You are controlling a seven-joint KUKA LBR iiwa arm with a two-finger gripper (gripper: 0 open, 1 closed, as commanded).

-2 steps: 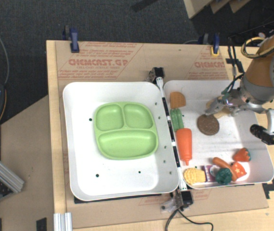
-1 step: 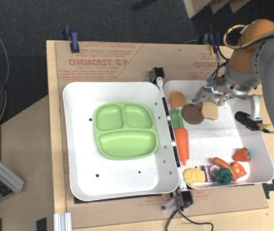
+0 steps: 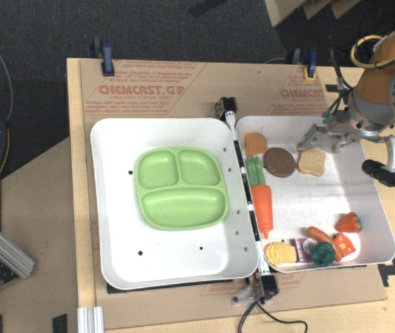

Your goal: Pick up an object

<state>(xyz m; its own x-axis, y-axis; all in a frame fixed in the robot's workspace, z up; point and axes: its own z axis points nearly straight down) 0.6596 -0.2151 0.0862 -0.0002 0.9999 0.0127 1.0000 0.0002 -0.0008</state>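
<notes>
My gripper (image 3: 320, 141) hangs low over the top of the right bin (image 3: 374, 207), its grey fingers (image 3: 307, 139) spread apart and pinching nothing. Just under and beside my fingertips lies a slice of bread (image 3: 312, 162), the nearest thing to me; whether I touch it I cannot tell. Next to the bread, on its far side from my arm, sits a round brown patty (image 3: 279, 161), and just beyond that a tan bun (image 3: 255, 143). Further from my fingers, along the wall between the bins, a carrot (image 3: 262, 207) lies lengthwise with a green vegetable (image 3: 253, 170) at its upper end. Well away, at the bin's bottom edge, are a cob of corn (image 3: 280, 253), a broccoli floret (image 3: 322, 254), a sausage (image 3: 317, 234) and two red peppers (image 3: 348, 222). Farthest of all, in the left bin (image 3: 114, 207), rests a green divided plate (image 3: 181, 188).
</notes>
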